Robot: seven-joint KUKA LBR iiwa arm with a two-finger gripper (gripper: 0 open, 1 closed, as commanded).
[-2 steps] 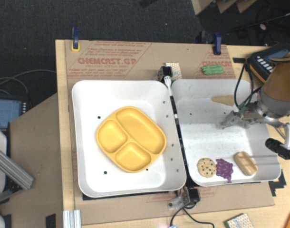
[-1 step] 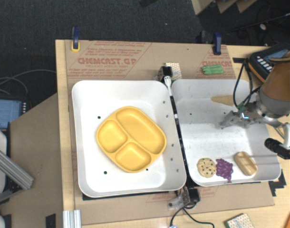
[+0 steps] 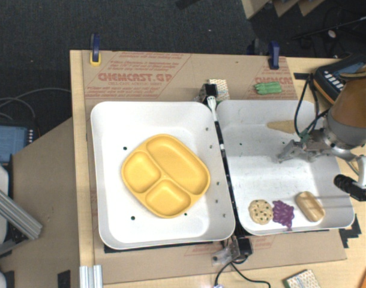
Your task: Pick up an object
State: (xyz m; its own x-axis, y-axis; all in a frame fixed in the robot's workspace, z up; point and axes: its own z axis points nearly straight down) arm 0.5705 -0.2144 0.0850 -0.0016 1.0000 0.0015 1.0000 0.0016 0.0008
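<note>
Over the middle of the right bin (image 3: 243, 161), the claw (image 3: 294, 150) is hanging low with its grey fingers (image 3: 285, 155) spreading apart, released and gripping nothing. Nearer the camera from the claw, three items are lying in a row along the bin's front edge: a cookie (image 3: 260, 211), a purple grape bunch (image 3: 283, 213) just beside it, and a tan bread piece (image 3: 309, 206). Well off to the claw's far side, across the divider, a yellow sectioned plate (image 3: 165, 175) is sitting in the left bin (image 3: 111, 131). Beyond the bins, a green object (image 3: 267, 88) is resting on the cardboard (image 3: 141, 77).

Yellow tray (image 3: 165, 176) in left bin (image 3: 105, 161); claw (image 3: 294, 150), perhaps empty, above right bin (image 3: 255, 173).
</note>
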